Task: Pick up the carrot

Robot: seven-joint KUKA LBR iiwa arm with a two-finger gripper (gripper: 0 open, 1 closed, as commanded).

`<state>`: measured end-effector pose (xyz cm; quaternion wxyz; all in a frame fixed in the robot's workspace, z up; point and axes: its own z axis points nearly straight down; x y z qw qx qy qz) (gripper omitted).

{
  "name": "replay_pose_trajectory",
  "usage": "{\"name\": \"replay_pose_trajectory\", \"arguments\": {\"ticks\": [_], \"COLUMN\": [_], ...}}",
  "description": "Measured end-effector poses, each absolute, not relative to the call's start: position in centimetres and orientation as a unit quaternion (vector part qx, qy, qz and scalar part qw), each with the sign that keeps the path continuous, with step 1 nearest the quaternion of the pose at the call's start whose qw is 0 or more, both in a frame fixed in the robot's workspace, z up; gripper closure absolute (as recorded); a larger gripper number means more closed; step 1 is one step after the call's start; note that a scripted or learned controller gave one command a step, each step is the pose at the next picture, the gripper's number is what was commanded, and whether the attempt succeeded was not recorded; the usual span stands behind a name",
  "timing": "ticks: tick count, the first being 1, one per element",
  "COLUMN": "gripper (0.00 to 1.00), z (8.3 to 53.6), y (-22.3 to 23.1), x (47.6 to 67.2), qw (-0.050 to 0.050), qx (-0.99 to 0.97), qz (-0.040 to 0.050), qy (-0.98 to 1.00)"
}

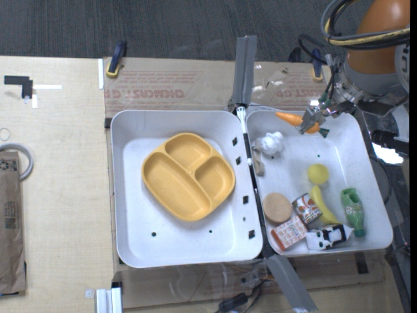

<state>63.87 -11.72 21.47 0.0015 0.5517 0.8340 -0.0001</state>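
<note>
The carrot (289, 117) is a small orange one with a green end, lying crosswise at the far edge of the right bin (365, 175). My gripper (310, 122) comes down from the right onto the carrot's thicker half. Orange shows on both sides of the dark fingers (306, 125), so the carrot sits between them and the gripper is shut on it. The pointed tip sticks out to the left, close to the bin's far wall. The green end peeks out to the right under the wrist.
The right bin also holds a white crumpled object (271, 143), a yellow ball (318, 173), a banana (324, 205), a green bottle (352, 211), a tan round disc (277, 208) and small packets (288, 232). A yellow divided plate (188, 175) lies in the left bin (130, 175).
</note>
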Motion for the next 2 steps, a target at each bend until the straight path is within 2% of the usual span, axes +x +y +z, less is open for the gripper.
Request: {"name": "replay_pose_trajectory", "arguments": {"ticks": [1, 2], "gripper": [1.0, 1.0], "z": [13.5, 22.2], "y": [-10.5, -10.0], "x": [61.0, 62.0], "qw": [0.0, 0.0], "qx": [0.628, 0.859], "qz": [-0.0006, -0.002], "qy": [0.778, 0.513]}}
